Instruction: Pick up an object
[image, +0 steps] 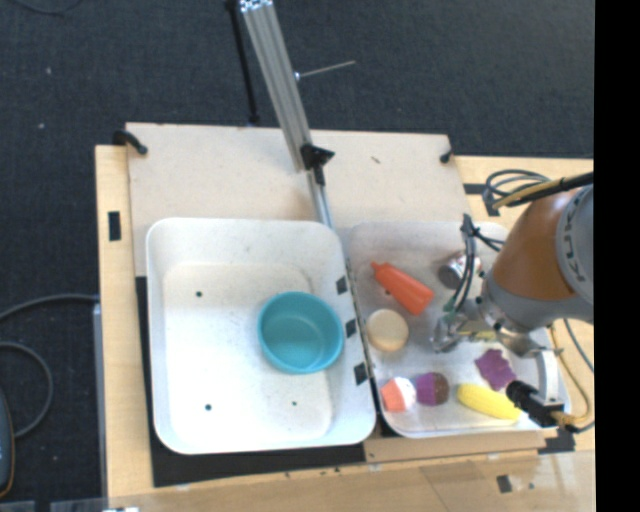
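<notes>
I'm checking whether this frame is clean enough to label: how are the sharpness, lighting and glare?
Camera view: evenly lit, soft overall, fine edges slightly blurred; mild shadow beside the blue bowl; the white bins look bright but not blown out; the gripper area is cluttered and indistinct.

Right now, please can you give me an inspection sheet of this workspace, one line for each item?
Surface: tan wooden bench bearing two shallow white bins, left bin, right bin.
Job's things: in right bin, orange carrot-shaped toy, round cream ball, red-and-white piece, dark purple lump, yellow banana-shaped toy, purple block.
Clutter: round blue bowl in left bin.
Tool: low over right bin, beside cream ball.
Cables: black cable on floor.
Surroundings: dark carpet, metal pole.
</notes>
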